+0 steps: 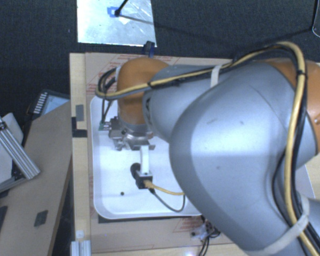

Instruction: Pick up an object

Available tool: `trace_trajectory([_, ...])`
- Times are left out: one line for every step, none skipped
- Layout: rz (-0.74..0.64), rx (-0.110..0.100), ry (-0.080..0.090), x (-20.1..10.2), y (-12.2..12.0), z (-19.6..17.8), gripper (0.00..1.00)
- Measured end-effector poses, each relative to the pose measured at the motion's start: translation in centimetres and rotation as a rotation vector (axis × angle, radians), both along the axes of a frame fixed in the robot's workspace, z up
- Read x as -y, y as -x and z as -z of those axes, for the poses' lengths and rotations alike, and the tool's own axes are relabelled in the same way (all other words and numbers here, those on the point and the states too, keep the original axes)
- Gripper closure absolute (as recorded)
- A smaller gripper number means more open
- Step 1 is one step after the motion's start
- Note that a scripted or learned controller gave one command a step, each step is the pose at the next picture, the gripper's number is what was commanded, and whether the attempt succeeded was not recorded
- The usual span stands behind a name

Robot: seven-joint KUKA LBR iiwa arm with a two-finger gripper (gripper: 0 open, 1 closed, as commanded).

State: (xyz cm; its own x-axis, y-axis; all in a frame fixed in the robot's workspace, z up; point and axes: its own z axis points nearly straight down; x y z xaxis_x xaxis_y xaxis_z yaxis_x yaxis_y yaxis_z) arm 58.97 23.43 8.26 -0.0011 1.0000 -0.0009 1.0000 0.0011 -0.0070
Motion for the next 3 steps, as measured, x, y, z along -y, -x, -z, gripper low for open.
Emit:
trace_trajectory([-0.003, 0.008, -0.003, 0.0, 3.5, -8.8, 1.00])
trace_trajectory([0.009, -0.005, 0.002, 12.7, 10.7, -4.1, 1.00])
trace_trajectory([-0.007, 0.024, -0.007, 9.9, 10.1, -23.2, 1.00])
